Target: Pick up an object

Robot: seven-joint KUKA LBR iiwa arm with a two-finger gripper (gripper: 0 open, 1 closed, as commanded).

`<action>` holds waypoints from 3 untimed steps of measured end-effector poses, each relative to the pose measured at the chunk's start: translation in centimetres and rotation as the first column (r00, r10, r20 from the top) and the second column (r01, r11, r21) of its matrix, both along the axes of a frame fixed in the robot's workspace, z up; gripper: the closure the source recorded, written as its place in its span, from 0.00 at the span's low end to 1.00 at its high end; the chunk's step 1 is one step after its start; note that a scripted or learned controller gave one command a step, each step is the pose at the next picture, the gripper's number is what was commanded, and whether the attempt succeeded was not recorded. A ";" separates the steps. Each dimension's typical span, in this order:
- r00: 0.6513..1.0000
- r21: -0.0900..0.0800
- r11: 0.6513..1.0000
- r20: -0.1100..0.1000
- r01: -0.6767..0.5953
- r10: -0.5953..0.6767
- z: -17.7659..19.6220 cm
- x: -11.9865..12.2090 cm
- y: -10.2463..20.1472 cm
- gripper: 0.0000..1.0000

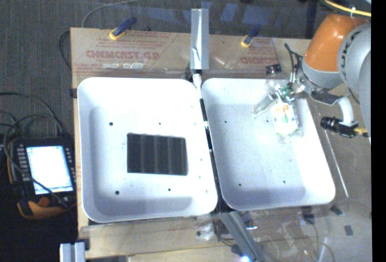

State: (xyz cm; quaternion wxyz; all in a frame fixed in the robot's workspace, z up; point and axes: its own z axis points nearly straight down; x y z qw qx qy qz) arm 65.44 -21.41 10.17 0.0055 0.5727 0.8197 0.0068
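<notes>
1. The grey arm with the orange band [330, 49] reaches in from the right, and its translucent two-finger gripper [283, 111] sits low over the upper right part of the right-hand shallow white bin [271, 188].

2. The only object in either bin is a flat, dark ribbed rectangular panel [157, 154], lying in the middle of the left-hand shallow white bin [96, 98].

3. From the gripper, the panel lies to the view's left and somewhat toward the near edge, well apart, with the raised rims where the two bins meet in between.

4. The panel's long axis runs left to right across the view, with its ribs running across that axis.

5. The gripper's clear fingers blur against the white bin floor; whether they are open or closed cannot be told, and nothing can be made out between them.

6. Count: one arm, one gripper, two bins, one panel.

7. Judgement: the coming move calls for lifting clear of the right bin and crossing the divide to reach the panel.
</notes>
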 end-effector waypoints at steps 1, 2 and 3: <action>1.000 0.001 1.000 0.002 -0.003 0.003 1.0 0.1 0.2 1.00; 0.997 -0.003 0.997 -0.016 -0.073 0.073 2.7 1.3 -0.6 1.00; 0.990 -0.006 0.990 -0.015 -0.141 0.141 9.0 1.5 4.0 1.00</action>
